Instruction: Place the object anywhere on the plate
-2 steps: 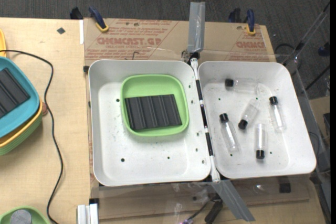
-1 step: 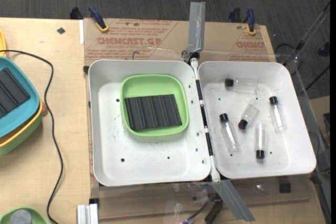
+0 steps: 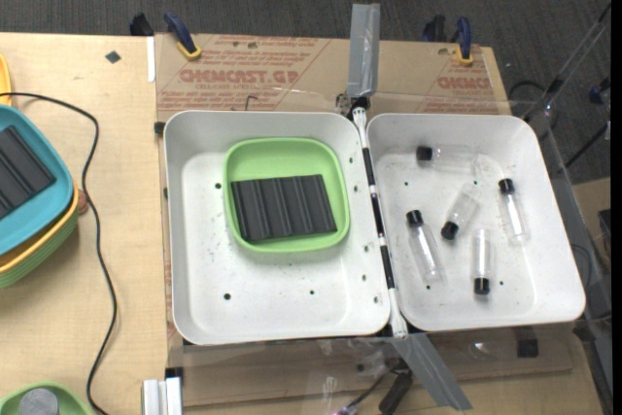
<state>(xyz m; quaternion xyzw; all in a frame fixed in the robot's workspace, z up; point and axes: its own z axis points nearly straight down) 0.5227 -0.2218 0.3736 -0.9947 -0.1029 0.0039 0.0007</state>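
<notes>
Pale wood tabletop [image 3: 117, 238], two white bins. My jaws' state: cannot tell. Clear black-capped vials [image 3: 420, 244] lie scattered in right bin [image 3: 554, 209]: light, rigid, slippery, prone to rolling; grip mid-barrel crosswise. Green plate [image 3: 288, 160] sits in left bin [image 3: 194, 287].

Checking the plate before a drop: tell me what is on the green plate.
A dark ribbed mat lies flat on the green plate in the left bin, covering most of its floor. Whatever is under the mat is hidden. The vials are in the right bin.
</notes>
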